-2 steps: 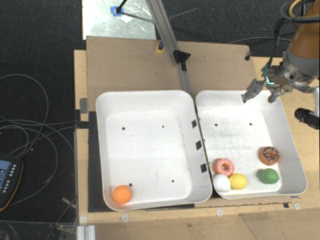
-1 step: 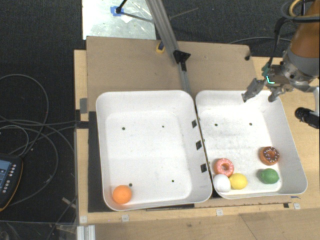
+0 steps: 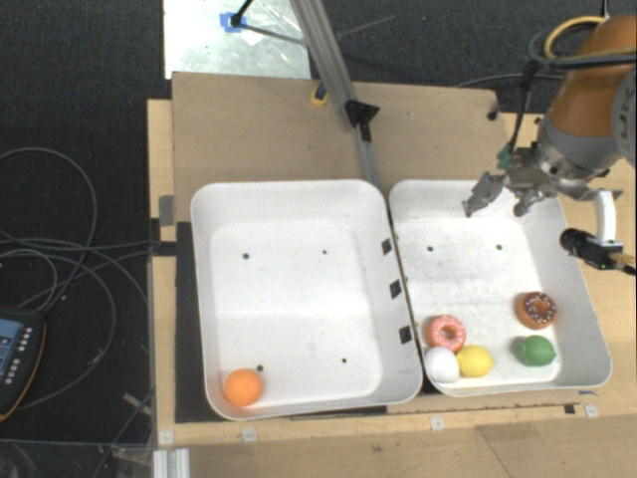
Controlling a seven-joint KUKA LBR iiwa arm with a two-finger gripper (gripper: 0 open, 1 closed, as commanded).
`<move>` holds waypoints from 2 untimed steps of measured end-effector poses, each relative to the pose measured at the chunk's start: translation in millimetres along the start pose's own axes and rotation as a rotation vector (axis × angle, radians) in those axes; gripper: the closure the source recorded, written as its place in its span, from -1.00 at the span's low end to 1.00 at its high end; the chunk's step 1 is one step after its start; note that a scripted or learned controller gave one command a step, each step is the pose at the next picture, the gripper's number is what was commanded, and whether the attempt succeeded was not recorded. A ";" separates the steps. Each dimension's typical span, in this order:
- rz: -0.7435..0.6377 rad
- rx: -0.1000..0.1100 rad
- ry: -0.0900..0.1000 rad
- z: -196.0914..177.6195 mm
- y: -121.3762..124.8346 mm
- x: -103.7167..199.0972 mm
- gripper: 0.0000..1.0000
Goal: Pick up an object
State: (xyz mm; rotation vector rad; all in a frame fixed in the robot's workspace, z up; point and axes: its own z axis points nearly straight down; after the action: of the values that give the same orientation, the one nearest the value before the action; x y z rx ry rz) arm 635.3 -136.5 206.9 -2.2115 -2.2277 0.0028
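Dark carpet surrounded a brown bench (image 3: 269, 132) that carried two shallow white bins side by side. Cables trailed over the carpet at the left, near a handheld pendant (image 3: 18, 352) at the edge of the view. A grey pole (image 3: 328, 53) slanted down across the bench toward the gap between the bins.

In the left bin (image 3: 289, 197) an orange ball (image 3: 242, 387) lay alone in the near left corner. The right bin (image 3: 478, 267) held five things, all toward its near edge: a pink donut (image 3: 445, 333), a white ball (image 3: 441, 365) just in front of it, and a yellow ball (image 3: 475, 361) touching the white one. Further right, a brown donut (image 3: 536, 310) sat just behind a green ball (image 3: 535, 351).

The arm (image 3: 597, 108) reached in from the right, with its gripper (image 3: 506, 195) over the far end of the right bin, well apart from the objects there. Its two fingers were spread apart with nothing between them.
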 end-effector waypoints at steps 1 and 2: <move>0.000 0.000 0.000 52.5 6.4 8.3 -1.00; 0.007 0.000 -0.001 102.9 3.6 -1.6 -1.00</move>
State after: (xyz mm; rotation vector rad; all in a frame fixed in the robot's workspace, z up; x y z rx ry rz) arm 638.7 -138.0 103.9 -2.2195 -2.2206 0.0033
